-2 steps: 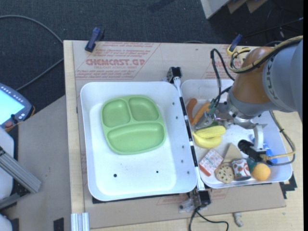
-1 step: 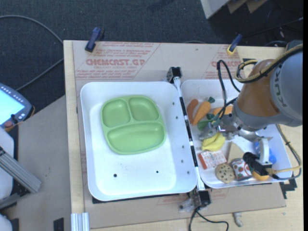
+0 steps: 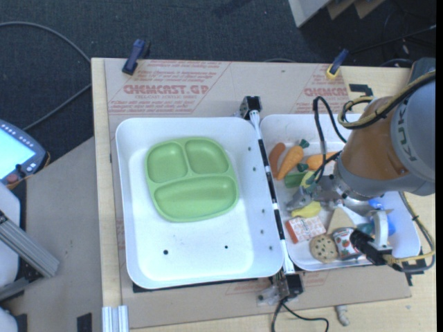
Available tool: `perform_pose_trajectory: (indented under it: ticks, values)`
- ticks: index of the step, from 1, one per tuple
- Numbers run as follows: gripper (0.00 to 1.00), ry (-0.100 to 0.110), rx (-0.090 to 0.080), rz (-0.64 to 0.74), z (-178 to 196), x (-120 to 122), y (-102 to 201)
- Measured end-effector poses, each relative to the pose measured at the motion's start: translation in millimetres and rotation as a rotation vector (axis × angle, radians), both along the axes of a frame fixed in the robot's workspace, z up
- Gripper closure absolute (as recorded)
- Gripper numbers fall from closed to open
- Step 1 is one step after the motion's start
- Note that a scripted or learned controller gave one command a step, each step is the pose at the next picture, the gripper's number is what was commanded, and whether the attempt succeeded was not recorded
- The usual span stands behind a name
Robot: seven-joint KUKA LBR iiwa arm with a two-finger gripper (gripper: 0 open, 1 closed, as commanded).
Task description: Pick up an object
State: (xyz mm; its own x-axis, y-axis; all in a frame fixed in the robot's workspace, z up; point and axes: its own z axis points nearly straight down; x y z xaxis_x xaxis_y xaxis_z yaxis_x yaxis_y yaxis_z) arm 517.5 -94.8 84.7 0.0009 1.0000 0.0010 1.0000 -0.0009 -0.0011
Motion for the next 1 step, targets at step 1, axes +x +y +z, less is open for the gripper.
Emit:
perform_pose_trajectory:
  ticks: [1]
  values:
    - [1.0,-0.002,-0.001,-0.001,9.5,0.4,0.1]
